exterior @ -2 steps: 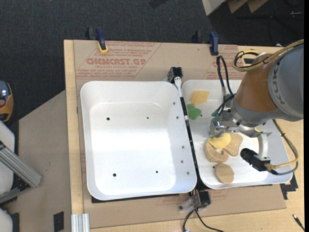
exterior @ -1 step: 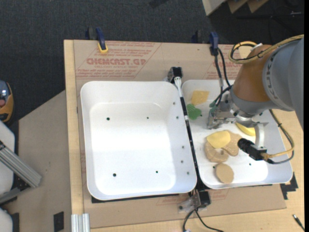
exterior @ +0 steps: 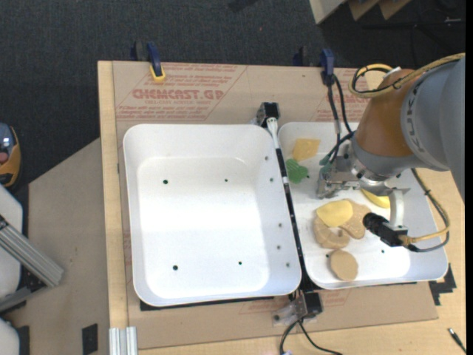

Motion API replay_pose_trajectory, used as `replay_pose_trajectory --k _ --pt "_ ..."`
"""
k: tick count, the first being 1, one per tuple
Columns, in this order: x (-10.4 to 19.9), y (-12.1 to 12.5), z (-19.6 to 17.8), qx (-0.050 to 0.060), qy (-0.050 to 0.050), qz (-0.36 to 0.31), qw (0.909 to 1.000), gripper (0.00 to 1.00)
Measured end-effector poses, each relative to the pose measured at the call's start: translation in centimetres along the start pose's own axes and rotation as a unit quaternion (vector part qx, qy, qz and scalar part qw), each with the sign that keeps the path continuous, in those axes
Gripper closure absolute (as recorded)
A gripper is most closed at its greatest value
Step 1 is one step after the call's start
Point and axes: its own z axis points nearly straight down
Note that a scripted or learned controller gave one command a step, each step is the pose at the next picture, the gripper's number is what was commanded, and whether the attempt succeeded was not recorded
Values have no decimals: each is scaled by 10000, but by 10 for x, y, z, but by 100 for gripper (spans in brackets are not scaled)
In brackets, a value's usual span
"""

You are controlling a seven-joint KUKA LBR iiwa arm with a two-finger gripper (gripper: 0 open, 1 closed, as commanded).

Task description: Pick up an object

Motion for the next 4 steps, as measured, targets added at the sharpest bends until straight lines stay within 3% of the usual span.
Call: replay_pose_trajectory --k 1,2,3,4 --pt "0 0 0 -3 -1 2 10000 0" --pt "-13 53 -1 -24 -10 -11 10000 0" --pt "39 80 -107 -62 -2 -30 10000 0" --pt "-5 78 4 12 0 17 10000 0"
